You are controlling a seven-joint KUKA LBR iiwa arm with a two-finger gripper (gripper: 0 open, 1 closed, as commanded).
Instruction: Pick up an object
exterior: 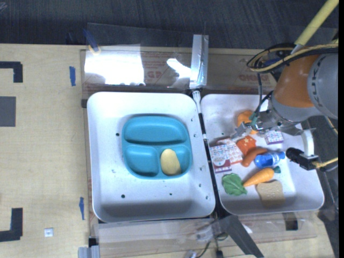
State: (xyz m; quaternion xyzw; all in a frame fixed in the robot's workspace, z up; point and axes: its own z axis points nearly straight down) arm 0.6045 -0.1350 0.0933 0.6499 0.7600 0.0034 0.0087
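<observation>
The toys are lying heaped in the right bin (pixel 309 198): an orange piece (pixel 245 143), a blue bottle (pixel 267 158), a carrot (pixel 259 177), a green leaf (pixel 233 184), a bread slice (pixel 270 190) and a printed packet (pixel 226 154), several overlapping and hard to make out. The gripper (pixel 257 121) is hovering at that bin's far edge, just above the orange piece, partly hiding another orange thing beneath it, with nothing visibly held. A yellow egg (pixel 170 161) is sitting in the blue tray (pixel 148 136) in the left bin (pixel 107 187), well apart.
</observation>
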